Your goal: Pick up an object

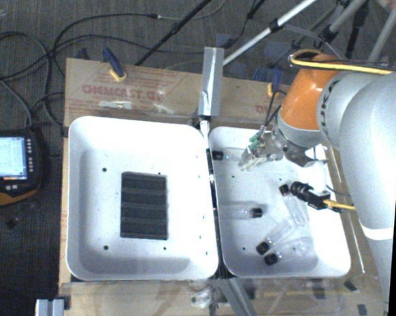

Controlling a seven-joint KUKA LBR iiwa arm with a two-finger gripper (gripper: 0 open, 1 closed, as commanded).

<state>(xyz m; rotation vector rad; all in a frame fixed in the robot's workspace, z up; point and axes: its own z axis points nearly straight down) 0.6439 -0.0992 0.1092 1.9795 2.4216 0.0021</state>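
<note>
My gripper (251,157) hangs over the far part of the right bin (333,263), just right of its left wall. Nothing shows between it and the bin floor. Several clear plastic vials with black caps lie in the near half of that bin: a small one (254,211) in the middle, a pair (281,241) near the front, and a clear tube (296,211) to the right. All lie well toward the front from the gripper. A black ridged rectangular block (144,205) lies flat in the middle of the left bin (90,138).
A small black piece (217,155) sits by the right bin's left wall, close to the gripper. A grey metal post (211,83) stands behind the gap between the bins. A handheld screen (6,163) rests left of the bench.
</note>
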